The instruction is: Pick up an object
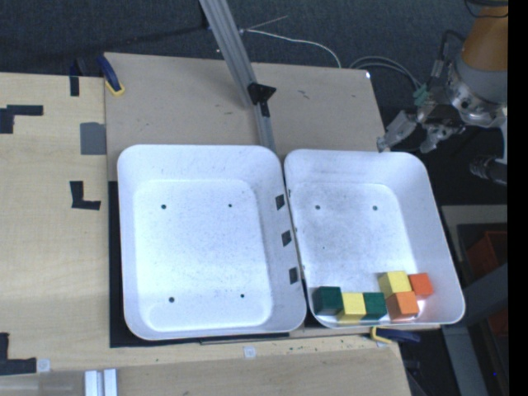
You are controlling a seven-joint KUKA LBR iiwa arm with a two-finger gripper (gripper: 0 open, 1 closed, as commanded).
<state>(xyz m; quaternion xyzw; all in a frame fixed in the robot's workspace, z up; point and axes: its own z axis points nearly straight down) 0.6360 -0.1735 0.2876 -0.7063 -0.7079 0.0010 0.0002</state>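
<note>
the gripper (410, 135) hangs off the upper right corner of the right bin (429, 196), just outside its rim and above the dark floor beside the bench; its two pale fingers (393, 130) point down and left with a gap showing between them, and nothing sits in that gap. above it the arm's grey wrist and one orange band (487, 40) climb toward the top right. taking the right bin as the landmark: all the blocks lie in its near right corner, far from the gripper, packed in a touching cluster. counted, there are six: two green, two yellow, two orange. a dark green block (328, 299) sits at the cluster's left end, a yellow block (353, 304) touches it, a second green block (374, 304) follows, then an orange block (403, 304); behind these are a second yellow block (395, 282) and a second orange block (421, 284) against the bin's right wall. to the left of the right bin, touching it along the shared edge, is the left bin (140, 221), one of two bins in all. one grey metal rail (235, 52) slants up from the bins' far junction. no brand, label or readable writing is visible on anything; the dark tape marks on the bench form no letters.
</note>
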